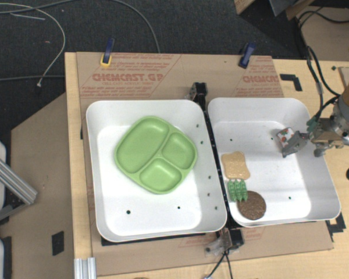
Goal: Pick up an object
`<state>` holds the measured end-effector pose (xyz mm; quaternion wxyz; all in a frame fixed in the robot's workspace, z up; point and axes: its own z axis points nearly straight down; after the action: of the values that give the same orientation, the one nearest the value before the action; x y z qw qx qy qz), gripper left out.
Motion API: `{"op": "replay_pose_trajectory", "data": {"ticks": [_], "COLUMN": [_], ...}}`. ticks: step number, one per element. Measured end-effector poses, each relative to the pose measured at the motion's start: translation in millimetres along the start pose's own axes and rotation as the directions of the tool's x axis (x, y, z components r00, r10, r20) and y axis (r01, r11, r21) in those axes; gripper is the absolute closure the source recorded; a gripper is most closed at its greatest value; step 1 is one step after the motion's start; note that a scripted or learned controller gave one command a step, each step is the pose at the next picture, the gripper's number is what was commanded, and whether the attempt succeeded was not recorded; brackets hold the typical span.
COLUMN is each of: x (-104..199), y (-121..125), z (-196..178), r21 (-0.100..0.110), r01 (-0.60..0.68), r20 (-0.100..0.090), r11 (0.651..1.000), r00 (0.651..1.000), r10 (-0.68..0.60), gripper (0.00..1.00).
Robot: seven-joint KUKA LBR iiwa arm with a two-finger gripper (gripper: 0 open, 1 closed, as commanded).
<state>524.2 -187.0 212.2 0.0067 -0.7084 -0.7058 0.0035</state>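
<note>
While gripper (290, 145) is poised low over right bin (314, 173), finger state cannot be told; nothing seen held. Objects lie toward bin's left-front: tan slab (235, 165), green piece (237, 189), brown disc (252, 205). Tan slab judged nearest.

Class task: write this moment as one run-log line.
gripper: over right bin, right side | toast, green piece, brown disc: left edge | plate: left bin
</note>
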Motion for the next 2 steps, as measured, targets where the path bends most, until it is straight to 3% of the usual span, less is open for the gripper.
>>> {"op": "replay_pose_trajectory", "data": {"ticks": [1, 2], "x": [0, -7], "y": [3, -1], "z": [-7, 51], "r21": [-0.013, -0.008], "r01": [0.004, 0.003], "r20": [0.003, 0.001], "r11": [1.0, 1.0], "r00": [1.0, 1.0], "r10": [-0.004, -0.003], "gripper": [0.0, 0.0]}}
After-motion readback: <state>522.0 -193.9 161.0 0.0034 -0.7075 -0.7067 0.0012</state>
